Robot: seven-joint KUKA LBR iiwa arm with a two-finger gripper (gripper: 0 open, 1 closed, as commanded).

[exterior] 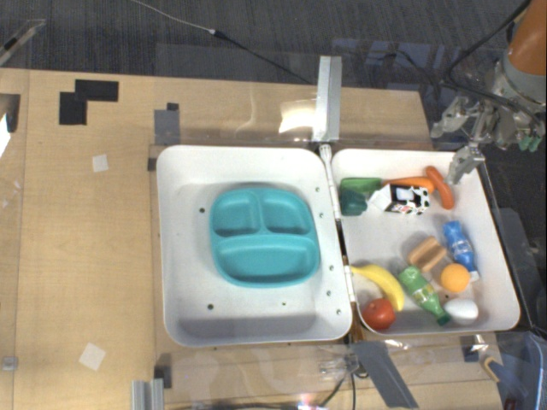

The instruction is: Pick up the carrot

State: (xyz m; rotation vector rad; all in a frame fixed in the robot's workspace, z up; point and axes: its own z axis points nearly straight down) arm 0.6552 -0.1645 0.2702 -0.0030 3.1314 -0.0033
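Wooden tabletop (77, 263) carries two shallow white bins side by side. Left white bin (184, 314) holds a teal three-compartment plastic plate (261, 235), roughly centred.

Right white bin (500, 263) is crowded. The small orange carrot (440, 186) lies at the far side, tilted, its near-left end touching a black-and-white cow-print carton (405, 198). Left of the carton, a green pepper-like toy (357, 192).

Near half: blue bottle (459, 244), tan bread roll (426, 252), orange ball (455, 278), green bottle (424, 290), white egg (462, 310), yellow banana (383, 284), red tomato (379, 313).

Grey hand (466, 162) hangs over the bin's far right corner, just right of the carrot. One finger shows; whether the fingers are apart or together cannot be told. Nothing seen held.
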